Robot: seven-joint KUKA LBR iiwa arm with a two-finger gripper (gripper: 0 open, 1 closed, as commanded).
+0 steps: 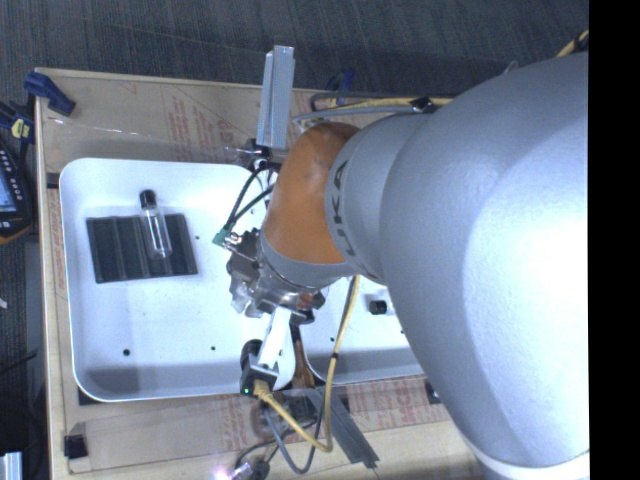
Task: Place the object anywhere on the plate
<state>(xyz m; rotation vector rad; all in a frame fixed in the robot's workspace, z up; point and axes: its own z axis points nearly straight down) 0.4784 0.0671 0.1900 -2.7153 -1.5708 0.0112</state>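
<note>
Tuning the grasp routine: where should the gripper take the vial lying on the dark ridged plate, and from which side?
Grip the vial around the middle of its clear body, coming straight down. It lies flat along the grooves of the plate, cap toward the far edge, so closing across its narrow width should seat best.

Right bin (385, 363) mostly behind arm (470, 228)

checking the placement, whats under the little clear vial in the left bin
The clear vial lies on a dark ribbed plate, along one of its grooves, black cap toward the back. Around the plate is the left bin's white floor. The plate hides whatever is beneath it.
</note>
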